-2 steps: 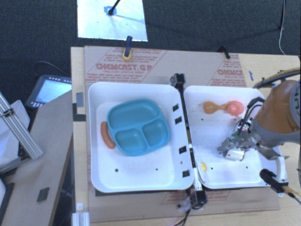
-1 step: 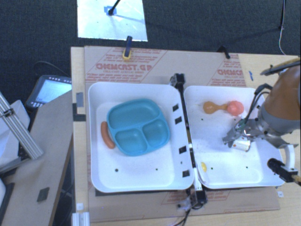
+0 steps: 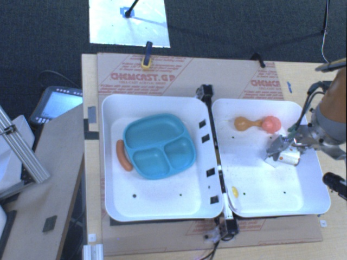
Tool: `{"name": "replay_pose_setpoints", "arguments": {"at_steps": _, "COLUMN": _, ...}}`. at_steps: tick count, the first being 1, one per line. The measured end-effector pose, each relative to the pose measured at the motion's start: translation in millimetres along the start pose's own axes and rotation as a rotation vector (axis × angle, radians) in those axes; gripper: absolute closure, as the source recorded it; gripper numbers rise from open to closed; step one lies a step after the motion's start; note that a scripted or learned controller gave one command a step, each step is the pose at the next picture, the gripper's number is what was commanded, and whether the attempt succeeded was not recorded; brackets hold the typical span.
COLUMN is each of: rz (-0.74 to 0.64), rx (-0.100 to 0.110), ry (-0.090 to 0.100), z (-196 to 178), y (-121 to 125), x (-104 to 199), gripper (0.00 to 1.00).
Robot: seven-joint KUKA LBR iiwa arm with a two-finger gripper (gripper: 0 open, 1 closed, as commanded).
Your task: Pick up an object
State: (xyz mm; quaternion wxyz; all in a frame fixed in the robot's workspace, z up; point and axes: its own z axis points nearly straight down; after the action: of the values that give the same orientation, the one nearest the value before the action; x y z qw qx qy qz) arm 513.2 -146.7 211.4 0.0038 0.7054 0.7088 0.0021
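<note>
In the right bin (image 3: 312,196), an orange and pink toy (image 3: 257,124) lies near the far wall. A small yellow piece (image 3: 234,191) rests near that bin's front left corner. My gripper (image 3: 277,148) hangs low over the right half of this bin, just in front of and to the right of the toy's pink end. A small white piece (image 3: 289,157) shows right beside the gripper; whether it is part of the gripper or a loose object is unclear. The left bin (image 3: 114,199) holds a blue divided plate (image 3: 159,145) with an orange sausage (image 3: 124,155) along its left side.
The grey arm (image 3: 331,121) reaches in from the right, over the right bin's edge. A black divider with clips (image 3: 212,145) runs between the bins. Both bins sit on a cardboard sheet (image 3: 179,72). A tablet-like device (image 3: 57,104) lies off the bench to the left.
</note>
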Motion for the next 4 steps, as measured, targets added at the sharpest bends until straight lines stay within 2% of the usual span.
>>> {"name": "replay_pose_setpoints", "arguments": {"at_steps": 1, "rz": -0.001, "rx": 0.002, "ry": 0.001, "z": -44, "y": -1, "x": 2, "gripper": 1.00}}
{"name": "replay_pose_setpoints", "arguments": {"at_steps": 3, "rz": -0.006, "rx": 0.007, "ry": 0.004, "z": -15, "y": 34, "x": 109, "gripper": 1.00}}
{"name": "replay_pose_setpoints", "arguments": {"at_steps": 4, "rz": -0.004, "rx": 0.006, "ry": 0.003, "z": -14, "y": 49, "x": 151, "gripper": 1.00}}
